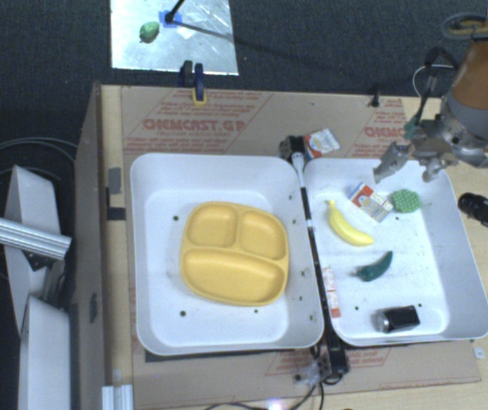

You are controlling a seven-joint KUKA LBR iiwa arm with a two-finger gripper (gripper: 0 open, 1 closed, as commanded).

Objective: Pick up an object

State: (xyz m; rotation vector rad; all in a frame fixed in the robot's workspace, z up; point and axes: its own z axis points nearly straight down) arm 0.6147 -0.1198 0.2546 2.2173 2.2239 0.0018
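Two bins on counter; hand (408, 161) spread, empty, above right bin (466, 254).
Banana (347, 226) lies below-left of hand, near the bin's middle, long axis slanting upper-left to lower-right.

Grey arm (483, 84) reaching in from right, gripper (410, 167) jaws spread, empty

You had even overhead light, glare on the foil sheet (173, 22); pic was soft, slightly grainy w/ faint shadows.
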